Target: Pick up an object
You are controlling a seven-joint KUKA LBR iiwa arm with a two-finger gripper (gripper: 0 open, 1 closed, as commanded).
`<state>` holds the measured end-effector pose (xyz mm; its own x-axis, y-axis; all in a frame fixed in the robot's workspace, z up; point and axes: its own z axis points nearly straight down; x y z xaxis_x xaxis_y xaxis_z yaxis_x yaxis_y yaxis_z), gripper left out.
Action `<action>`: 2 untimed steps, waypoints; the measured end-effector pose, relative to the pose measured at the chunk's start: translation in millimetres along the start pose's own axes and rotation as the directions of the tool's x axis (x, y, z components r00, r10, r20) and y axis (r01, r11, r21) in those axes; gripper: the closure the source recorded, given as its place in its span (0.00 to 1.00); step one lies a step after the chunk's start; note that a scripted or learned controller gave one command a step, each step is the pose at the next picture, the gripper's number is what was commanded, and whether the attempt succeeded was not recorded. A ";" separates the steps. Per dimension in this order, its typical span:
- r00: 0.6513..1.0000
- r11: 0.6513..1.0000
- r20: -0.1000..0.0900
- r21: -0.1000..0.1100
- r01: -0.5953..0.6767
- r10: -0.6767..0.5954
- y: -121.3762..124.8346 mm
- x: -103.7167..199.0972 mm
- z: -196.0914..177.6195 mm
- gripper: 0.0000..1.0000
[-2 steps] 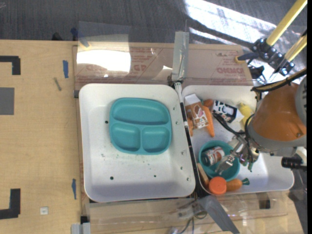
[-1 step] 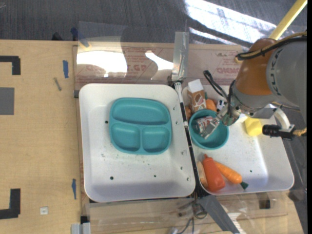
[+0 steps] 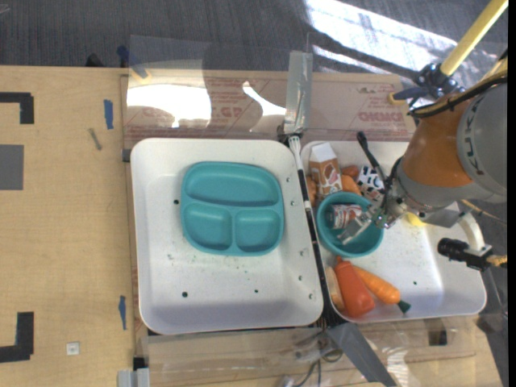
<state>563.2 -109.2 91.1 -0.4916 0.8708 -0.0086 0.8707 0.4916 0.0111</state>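
Note:
My gripper (image 3: pixel 364 226) reaches down into a teal bowl (image 3: pixel 330 230) in the right bin (image 3: pixel 451 293). Inside the bowl lies a small red and white can (image 3: pixel 345 215), right beside the gripper's tip. Whether the gripper touches the can is unclear. Two orange carrot-like toys (image 3: pixel 364 287) lie at the bin's front, just below the bowl. A brown and white bottle (image 3: pixel 325 173) lies at the bin's back left. A small black and white thing (image 3: pixel 370 180) sits behind the bowl, next to the arm.
The left bin (image 3: pixel 161 297) holds a teal divided plate (image 3: pixel 232 208) in its middle. A clear upright panel (image 3: pixel 297 95) stands behind the wall between the bins. The arm's orange band (image 3: pixel 435 147) hangs over the right bin's back.

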 end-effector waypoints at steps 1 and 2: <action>0.987 0.987 0.004 -0.002 -0.161 0.161 -64.9 42.8 -0.8 0.00; 0.989 0.989 0.000 0.002 -0.150 0.150 -41.9 29.0 0.2 0.00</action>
<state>512.4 -104.5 90.2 -0.3553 0.9347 -0.0069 0.9347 0.3554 0.0099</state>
